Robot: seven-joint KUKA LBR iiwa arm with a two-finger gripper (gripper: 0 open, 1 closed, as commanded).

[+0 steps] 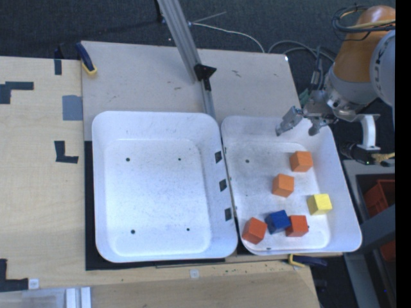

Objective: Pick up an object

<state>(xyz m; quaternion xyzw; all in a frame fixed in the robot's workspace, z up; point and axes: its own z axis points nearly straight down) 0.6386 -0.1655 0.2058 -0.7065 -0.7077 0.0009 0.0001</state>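
Several small blocks lie in the right bin (pixel 257 140): an orange block (pixel 300 161) at the upper right, another orange block (pixel 282 185) below it, a yellow block (pixel 319 203), a blue block (pixel 277 221), a red block (pixel 297 226) beside it and an orange-red block (pixel 254 230) at the front left. My gripper (pixel 299 126) hangs above the bin's far right corner, open, with nothing between its fingers. It is above and apart from the upper orange block.
The left bin (pixel 109 172) sits beside the right one, with black clips along the shared rim. A slanted metal pole (pixel 186 40) rises behind the bins. Cables trail at the back right. A blue and yellow clamp (pixel 85 59) lies at the back left.
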